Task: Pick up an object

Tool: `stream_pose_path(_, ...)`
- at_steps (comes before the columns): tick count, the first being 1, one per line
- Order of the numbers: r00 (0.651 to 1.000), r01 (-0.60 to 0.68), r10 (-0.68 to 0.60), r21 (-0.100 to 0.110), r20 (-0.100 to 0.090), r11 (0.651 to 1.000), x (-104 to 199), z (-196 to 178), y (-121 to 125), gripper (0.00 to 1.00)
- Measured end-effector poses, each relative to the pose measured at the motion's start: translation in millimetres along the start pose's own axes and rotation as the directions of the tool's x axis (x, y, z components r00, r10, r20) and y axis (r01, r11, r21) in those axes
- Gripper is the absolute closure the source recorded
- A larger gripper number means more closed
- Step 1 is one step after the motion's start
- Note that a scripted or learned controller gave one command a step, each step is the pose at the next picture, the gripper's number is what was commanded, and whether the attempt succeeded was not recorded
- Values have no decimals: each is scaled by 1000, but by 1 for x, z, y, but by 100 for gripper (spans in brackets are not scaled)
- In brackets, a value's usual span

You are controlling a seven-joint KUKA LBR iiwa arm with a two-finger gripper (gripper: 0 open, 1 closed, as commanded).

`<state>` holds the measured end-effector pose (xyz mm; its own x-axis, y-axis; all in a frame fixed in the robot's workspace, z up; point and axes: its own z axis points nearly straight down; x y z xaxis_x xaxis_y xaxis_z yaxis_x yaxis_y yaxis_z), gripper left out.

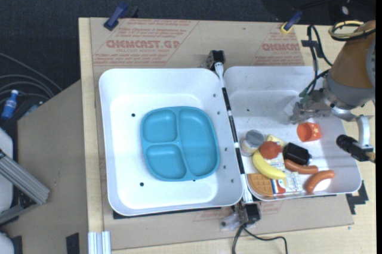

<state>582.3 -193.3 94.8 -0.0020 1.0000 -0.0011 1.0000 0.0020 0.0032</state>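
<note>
Approach step: gripper (305,108) low over the right bin (262,84), nothing seen between its fingers.

Cannot tell whether open or closed. Toys heaped at the bin's near end: orange cup (308,131) just beside the gripper, banana (267,167), tomato (270,149), black block (296,154), sausage (320,177), waffle (260,185). Probably next: a short drop onto the cup, centred, well clear of the bin wall. Left bin (119,127) with a blue divided plate (179,143). Plywood bench (149,44) stamped with red lettering, blue clamp (114,17) at the far edge, dark carpet (48,2) beyond, cables at left.
</note>
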Motion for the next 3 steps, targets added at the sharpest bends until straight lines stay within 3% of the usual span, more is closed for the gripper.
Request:
stream_pose_path(1, 1000, 0, 0, 0, 0, 1000, 0, 0, 0, 0)
stream_pose_path(2, 1000, 0, 0, 1, -1, 1000, 17, 10, 60, 0)
stream_pose_path(3, 1000, 1, -1, -1, 2, 1000, 16, -1, 61, 100)
